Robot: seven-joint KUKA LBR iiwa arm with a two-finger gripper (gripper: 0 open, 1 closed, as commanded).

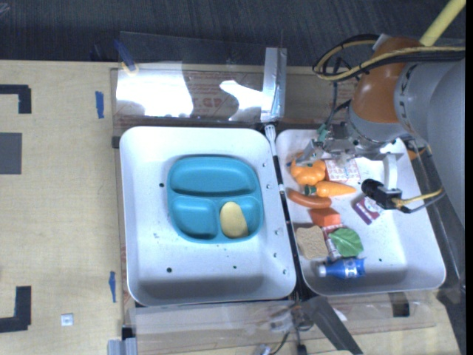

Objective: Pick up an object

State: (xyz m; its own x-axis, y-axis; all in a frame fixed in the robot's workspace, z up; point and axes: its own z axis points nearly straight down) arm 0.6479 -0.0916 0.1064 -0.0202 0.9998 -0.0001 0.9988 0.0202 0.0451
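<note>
Orange toy carrot [325, 191] lies unpicked in the right bin [421, 265], right of frame.
Gripper [334, 145] hovers above the clutter; its state can't be told, nothing lifted yet.

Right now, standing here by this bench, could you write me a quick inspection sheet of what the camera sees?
Surface: pale wooden bench bearing two shallow white bins, left bin and right bin.
Job's things: right bin holds an orange toy pepper, an orange toy carrot, a green leafy piece, a blue can lying on its side and a brown slab.
Clutter: blue compartment tray in the left bin, with a yellow egg-shaped piece in its lower right compartment.
Grippers: two-finger gripper low over the right bin's far end; grasp unclear.
Cables: yellow and black cables looping over the arm.
Surroundings: dark floor; blue tape marks.
</note>
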